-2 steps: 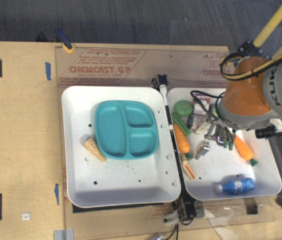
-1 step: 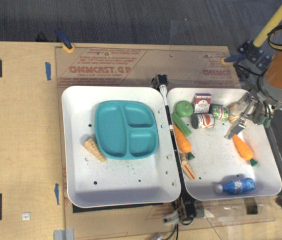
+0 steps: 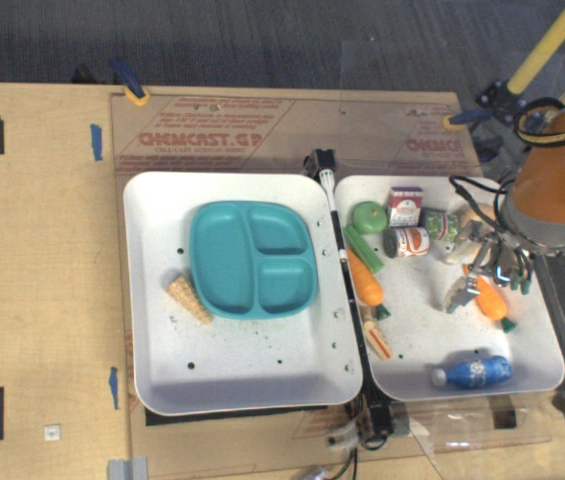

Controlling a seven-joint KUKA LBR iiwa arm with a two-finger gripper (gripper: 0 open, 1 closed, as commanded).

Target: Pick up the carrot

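Observation:
Two orange carrots lie in the right bin (image 3: 547, 363). One carrot (image 3: 366, 280) with a green top rests along the bin's left wall. A shorter carrot (image 3: 494, 304) lies near the right side, its green tip pointing down-right. My gripper (image 3: 487, 286) hangs over this shorter carrot's upper end, reaching in from the right under the orange band of the arm (image 3: 552, 183). It is open, with one finger (image 3: 459, 297) to the carrot's left. The carrot still rests on the bin floor.
The right bin also holds a green round fruit (image 3: 368, 216), a small red-and-white carton (image 3: 405, 207), two cans (image 3: 412, 242), a blue bottle (image 3: 473, 372) and a small hot dog (image 3: 376, 340). The left bin (image 3: 152, 368) bears a teal divided plate (image 3: 254, 259) and a cracker (image 3: 189, 299).

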